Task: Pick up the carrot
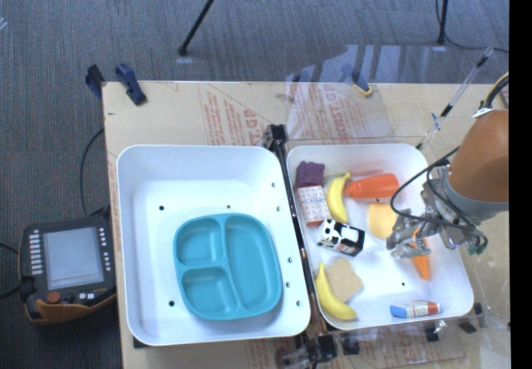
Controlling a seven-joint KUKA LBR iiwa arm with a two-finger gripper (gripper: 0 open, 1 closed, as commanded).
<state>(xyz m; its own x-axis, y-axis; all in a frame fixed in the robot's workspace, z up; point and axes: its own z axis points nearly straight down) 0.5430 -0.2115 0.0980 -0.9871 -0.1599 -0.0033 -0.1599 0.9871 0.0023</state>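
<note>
The gripper hung low over the right side of the right bin, its metal fingers directly upon the upper end of the carrot — a small orange wedge lying on the bin floor near the right wall, its point directed toward the bin's near edge. Whether the carrot sat between the fingers or merely beneath them could not be established from this angle; the fingers appeared narrowly set, but I cannot tell their true spacing. Judged step: the grasp itself, at or about the moment of closing. The next move would call for a firm closure across the carrot's thick end and a straight lift, with the hold verified once the carrot clears the floor. The arm entered from the right, its orange band above the wrist and cables looping around the tool, the wrist directed steeply downward. Adjacent items noted — a yellow round piece just left of the gripper, a longer orange item beyond it, and a small tube near the front wall.
</note>
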